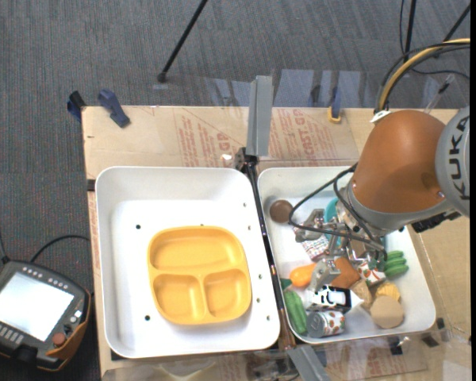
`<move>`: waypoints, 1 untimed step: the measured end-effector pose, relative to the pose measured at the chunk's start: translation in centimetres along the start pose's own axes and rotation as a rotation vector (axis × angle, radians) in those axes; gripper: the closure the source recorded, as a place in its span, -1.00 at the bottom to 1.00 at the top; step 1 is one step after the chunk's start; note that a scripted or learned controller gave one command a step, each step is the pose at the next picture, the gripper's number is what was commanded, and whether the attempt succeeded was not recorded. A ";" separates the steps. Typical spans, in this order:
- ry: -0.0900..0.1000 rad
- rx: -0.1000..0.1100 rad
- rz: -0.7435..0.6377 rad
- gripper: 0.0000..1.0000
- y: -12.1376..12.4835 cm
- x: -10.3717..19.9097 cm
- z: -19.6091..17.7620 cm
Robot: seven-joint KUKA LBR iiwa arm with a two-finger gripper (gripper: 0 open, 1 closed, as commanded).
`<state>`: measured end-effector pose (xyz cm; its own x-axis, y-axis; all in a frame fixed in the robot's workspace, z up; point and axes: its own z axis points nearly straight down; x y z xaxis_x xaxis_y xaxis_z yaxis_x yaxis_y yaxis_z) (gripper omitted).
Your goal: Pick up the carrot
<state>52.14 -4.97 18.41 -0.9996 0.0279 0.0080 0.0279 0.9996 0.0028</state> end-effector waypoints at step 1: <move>-0.012 0.002 -0.018 -1.00 -3.3 3.3 4.6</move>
<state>48.74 -8.12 13.82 -0.9999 0.0095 -0.0045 0.0095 1.0000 0.0005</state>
